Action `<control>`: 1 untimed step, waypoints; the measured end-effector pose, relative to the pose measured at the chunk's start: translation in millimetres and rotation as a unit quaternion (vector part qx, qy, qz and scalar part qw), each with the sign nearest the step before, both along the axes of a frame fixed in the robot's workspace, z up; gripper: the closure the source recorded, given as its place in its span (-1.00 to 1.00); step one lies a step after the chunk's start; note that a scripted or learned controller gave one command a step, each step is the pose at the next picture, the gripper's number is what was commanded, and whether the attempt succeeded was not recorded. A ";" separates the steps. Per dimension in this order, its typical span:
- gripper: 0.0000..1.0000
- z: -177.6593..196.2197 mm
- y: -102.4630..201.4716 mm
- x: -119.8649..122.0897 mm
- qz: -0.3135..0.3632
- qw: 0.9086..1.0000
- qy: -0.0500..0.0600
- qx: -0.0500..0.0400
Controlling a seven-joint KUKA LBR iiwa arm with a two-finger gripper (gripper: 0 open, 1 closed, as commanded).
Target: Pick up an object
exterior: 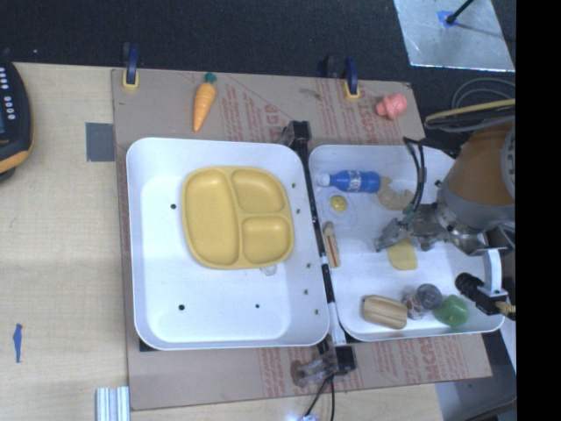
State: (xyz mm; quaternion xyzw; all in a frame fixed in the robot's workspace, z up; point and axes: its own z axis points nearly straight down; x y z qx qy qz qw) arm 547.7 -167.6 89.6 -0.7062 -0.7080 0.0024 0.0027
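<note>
My gripper point(401, 238) hangs low in the right bin point(368, 274), with its dark fingers spread open and nothing between them. A pale yellow block point(403, 258) lies just below the fingertips. A tan lump point(394, 198) sits behind the gripper. Towards the bin's back are a blue bottle point(351, 181) on its side and a small yellow ball point(338, 204). Along the front wall lie a wooden cylinder point(384, 311), a dark round piece point(427, 297) and a green object point(453, 311). A thin brown stick point(330, 240) rests by the left wall.
The left bin point(158, 305) holds a yellow divided plate point(237, 216) and a small clear piece point(270, 270). On the board behind the bins lie a toy carrot point(203, 103) and a pink object point(392, 105). A black cable point(415, 169) runs down to the wrist.
</note>
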 end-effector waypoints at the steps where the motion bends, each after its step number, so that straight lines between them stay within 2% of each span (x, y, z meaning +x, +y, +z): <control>1: -1.00 1.5 21.6 -38.0 0.000 1.000 0.000 0.001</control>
